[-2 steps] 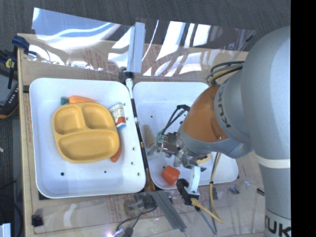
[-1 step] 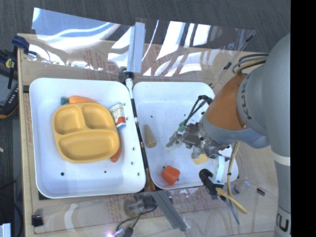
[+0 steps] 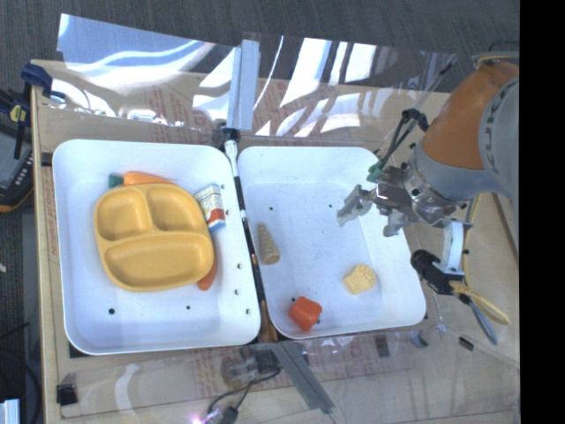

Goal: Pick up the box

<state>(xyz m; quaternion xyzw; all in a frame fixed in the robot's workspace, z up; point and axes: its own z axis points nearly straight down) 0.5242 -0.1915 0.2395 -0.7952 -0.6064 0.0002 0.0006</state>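
Observation:
A small white box with red and blue print (image 3: 211, 207) lies in the left bin (image 3: 71, 307), wedged against the right rim of a yellow divided tray (image 3: 152, 234). My gripper (image 3: 372, 215) hovers over the right side of the right bin (image 3: 300, 170), far from that box. Its two grey fingers (image 3: 353, 206) are spread apart and hold nothing. An orange-red block (image 3: 305, 312) sits near the front edge of the right bin, below and left of the gripper.
In the right bin a tan cylinder (image 3: 267, 244) lies beside the left wall and a yellow ridged piece (image 3: 359, 279) sits just below the gripper. An orange carrot-like thing (image 3: 146, 178) and a green bit (image 3: 116, 181) peek out behind the yellow tray.

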